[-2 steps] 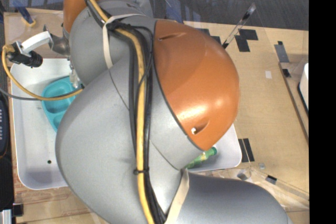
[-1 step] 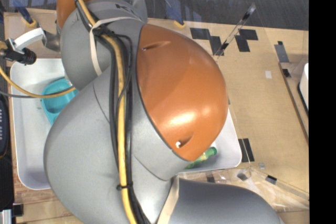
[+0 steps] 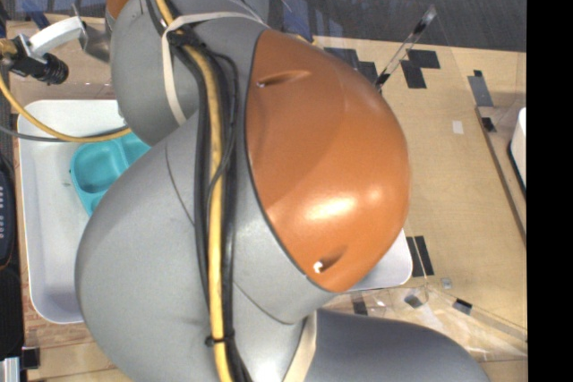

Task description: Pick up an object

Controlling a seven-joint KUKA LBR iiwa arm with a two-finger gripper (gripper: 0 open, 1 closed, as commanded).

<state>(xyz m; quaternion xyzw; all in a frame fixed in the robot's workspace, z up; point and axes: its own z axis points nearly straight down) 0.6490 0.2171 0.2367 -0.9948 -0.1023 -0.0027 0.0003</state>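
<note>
The arm's grey body and its orange band stand close to the camera and cover most of the bins. A turquoise object lies in the white bin at the left, partly hidden behind the arm. At the far left, a small white and black fitting with yellow cables sits above the bin's top edge.
The tan bench top carries black tape marks on the right. A thin dark rod leans at the upper right. A corner of the second white bin peeks out under the orange band.
</note>
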